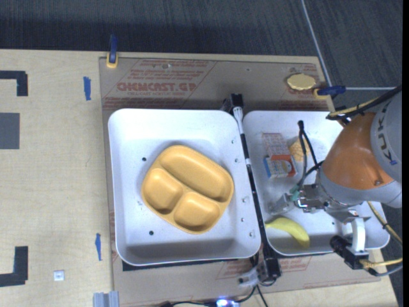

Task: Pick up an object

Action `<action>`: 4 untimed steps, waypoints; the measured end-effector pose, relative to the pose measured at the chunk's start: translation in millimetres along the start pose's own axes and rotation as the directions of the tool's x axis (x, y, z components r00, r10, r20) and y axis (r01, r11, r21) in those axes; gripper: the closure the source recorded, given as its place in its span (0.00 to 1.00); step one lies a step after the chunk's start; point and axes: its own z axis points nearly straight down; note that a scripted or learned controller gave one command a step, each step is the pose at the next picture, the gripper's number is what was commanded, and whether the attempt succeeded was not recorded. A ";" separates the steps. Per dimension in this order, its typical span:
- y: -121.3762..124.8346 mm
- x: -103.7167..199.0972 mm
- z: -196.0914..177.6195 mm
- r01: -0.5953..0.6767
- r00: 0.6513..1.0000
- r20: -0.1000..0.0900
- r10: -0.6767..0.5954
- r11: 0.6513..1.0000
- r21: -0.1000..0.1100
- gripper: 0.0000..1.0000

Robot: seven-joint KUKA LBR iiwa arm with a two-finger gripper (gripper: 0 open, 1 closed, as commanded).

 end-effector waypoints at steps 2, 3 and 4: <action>0.0 1.1 0.1 -0.001 1.000 0.001 0.001 1.000 -0.001 0.00; 0.0 1.6 0.1 -0.001 1.000 0.001 0.001 1.000 -0.001 0.00; -0.1 0.6 0.1 0.001 1.000 -0.001 -0.001 1.000 -0.001 0.00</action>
